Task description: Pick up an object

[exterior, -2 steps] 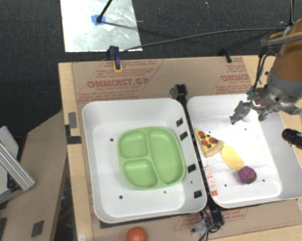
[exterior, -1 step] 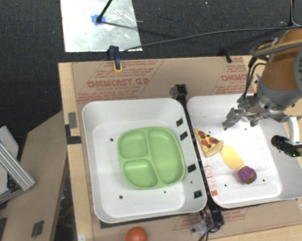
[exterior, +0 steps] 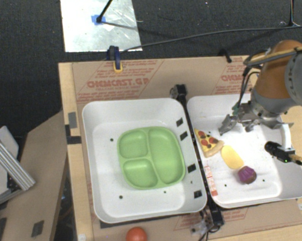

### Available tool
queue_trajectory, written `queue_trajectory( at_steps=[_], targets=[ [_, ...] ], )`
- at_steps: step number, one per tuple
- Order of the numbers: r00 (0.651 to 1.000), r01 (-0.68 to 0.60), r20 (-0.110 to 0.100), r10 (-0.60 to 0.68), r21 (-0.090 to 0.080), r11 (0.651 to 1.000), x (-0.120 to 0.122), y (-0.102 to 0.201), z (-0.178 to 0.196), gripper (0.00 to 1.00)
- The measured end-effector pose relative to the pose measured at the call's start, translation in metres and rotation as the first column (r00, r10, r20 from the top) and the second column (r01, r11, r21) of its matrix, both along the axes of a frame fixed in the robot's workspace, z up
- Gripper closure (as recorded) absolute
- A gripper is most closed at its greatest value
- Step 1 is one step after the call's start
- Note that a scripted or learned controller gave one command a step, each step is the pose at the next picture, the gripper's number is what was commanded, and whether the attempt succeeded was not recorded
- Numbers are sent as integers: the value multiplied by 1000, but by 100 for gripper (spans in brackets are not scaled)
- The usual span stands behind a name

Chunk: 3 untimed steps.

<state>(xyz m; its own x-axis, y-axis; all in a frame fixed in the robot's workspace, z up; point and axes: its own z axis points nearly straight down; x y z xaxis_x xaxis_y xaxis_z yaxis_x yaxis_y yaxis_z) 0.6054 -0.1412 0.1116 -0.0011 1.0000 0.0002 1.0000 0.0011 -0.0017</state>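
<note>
1. Three toys lie loose in the right bin (exterior: 294,184), ready for picking: a pizza slice (exterior: 209,143) just below-left of the jaws (exterior: 230,122), a yellow piece (exterior: 232,157) below them, a purple one (exterior: 247,175) farther down.
2. The jaws hang low over bare bin floor, holding nothing; I cannot tell whether they are open.
3. The green tray (exterior: 150,157) sits well left, in the other bin.
</note>
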Motion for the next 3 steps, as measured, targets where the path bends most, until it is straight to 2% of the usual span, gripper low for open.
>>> queue_trajectory(
  at_steps=[1,2,3],
  targets=[
    [1000,1,5,-1,-1,1000,1,0,13,100],
    [1000,-2,9,2,-2,1000,-1,-1,78,100],
    [1000,-3,8,3,-1,1000,1,-1,117,100]
  ],
)
